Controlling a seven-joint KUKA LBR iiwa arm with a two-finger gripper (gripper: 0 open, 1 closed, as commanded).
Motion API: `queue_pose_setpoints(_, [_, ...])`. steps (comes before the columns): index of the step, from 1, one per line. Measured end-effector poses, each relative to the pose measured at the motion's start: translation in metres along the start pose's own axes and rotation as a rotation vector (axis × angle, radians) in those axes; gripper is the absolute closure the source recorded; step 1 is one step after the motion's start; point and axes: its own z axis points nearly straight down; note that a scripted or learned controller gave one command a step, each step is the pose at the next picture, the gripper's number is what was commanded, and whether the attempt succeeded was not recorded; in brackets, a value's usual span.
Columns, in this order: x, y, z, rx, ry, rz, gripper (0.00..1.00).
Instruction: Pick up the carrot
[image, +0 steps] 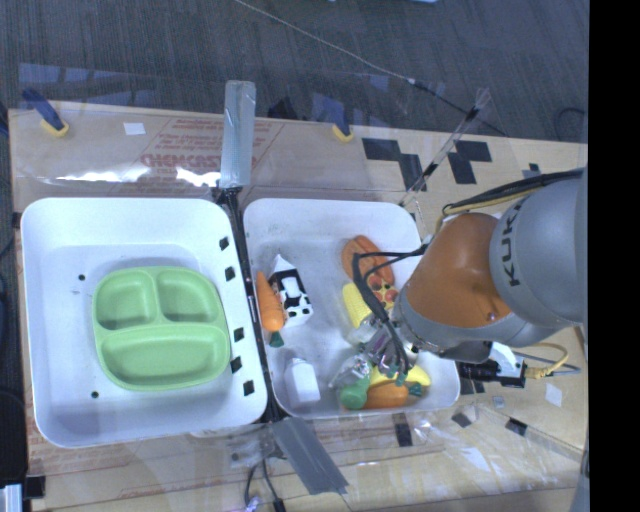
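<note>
Orange carrot (269, 303) lies by the right bin's (330, 212) left wall, well apart from the hand (378, 350); grip unclear.

Glossy white plastic bins (40, 300), matt green plastic tray (158, 327), smooth orange plastic carrot (269, 303)

Dark ribbed floor (150, 35) beyond a cardboard-topped bench (300, 150) under glossy clear plastic sheeting (90, 150).

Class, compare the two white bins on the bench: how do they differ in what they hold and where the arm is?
The left bin holds one green divided plate; the right bin holds a jumble of toy food, including a carrot. The arm hangs over the right bin, not the left. Both are shallow and white.
</note>
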Motion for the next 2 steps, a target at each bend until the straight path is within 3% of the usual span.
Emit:
queue_pose_setpoints(1, [-0.026,-0.028,-0.066,-0.003,-0.003,0.177,0.00])
queue_pose_setpoints(2, [-0.074,0.010,-0.005,-0.007,-0.011,0.275,0.00])
